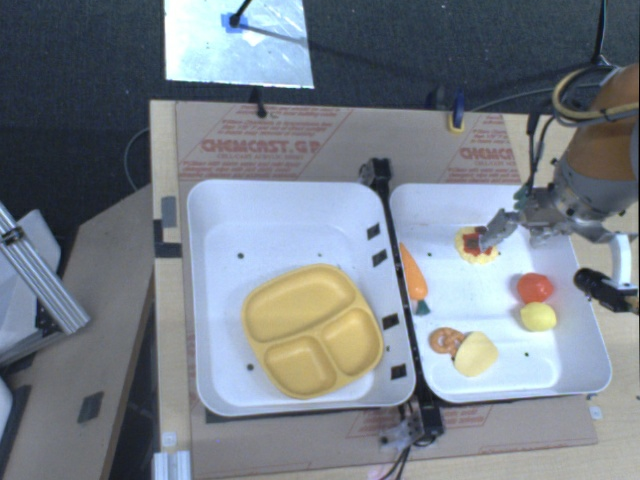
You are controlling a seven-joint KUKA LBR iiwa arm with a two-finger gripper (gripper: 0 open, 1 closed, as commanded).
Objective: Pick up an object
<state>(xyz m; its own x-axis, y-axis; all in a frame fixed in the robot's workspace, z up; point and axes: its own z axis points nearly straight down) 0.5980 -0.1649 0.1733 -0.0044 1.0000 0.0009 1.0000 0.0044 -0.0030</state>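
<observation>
The right bin (590, 368) holds several toy foods. A small yellow and red piece (476, 247) lies near its back. An orange carrot (413, 274) rests along its left wall. A red tomato (534, 287) and a yellow lemon (538, 317) sit toward its right side. A brown pretzel (446, 340) lies against a pale yellow chunk (477, 354) at the front. My gripper (492, 235) reaches in from the right and hangs low over the yellow and red piece, partly covering its right edge.
The left bin (225, 268) holds a yellow three-compartment plate (312, 328). A black hinge strip (392, 268) divides the two bins. Cables and the arm's orange and grey wrist (598, 163) hang above the right bin's far corner.
</observation>
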